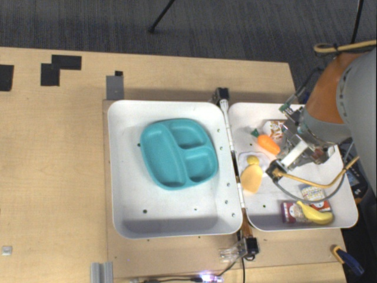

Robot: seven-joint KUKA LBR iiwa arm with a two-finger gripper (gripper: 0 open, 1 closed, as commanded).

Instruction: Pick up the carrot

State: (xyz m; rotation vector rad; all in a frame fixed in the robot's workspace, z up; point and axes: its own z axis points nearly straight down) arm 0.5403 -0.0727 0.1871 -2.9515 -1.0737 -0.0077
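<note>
bench [59, 158]: light wood, w/ 2 white bins
carrot [268, 144]: far-left part of right bin [263, 208], just left of gripper [290, 135]
gripper: can't tell if wide or closed
feel: prob. light, hard, smooth; grab across the middle

Bench [53, 158]: pale wood grain, matt. We read the left bin [126, 217] and the right bin [265, 220] as white plastic, smooth, with a soft sheen on the walls. Plate [177, 152], middle of the left bin: teal plastic, smooth, satin. Carrot [268, 144], toward the right bin's far left corner: smooth orange plastic, we think. Banana [315, 214], along its near edge: glossy. Carpet [88, 10] beyond the bench: dark, ribbed cloth.
</note>
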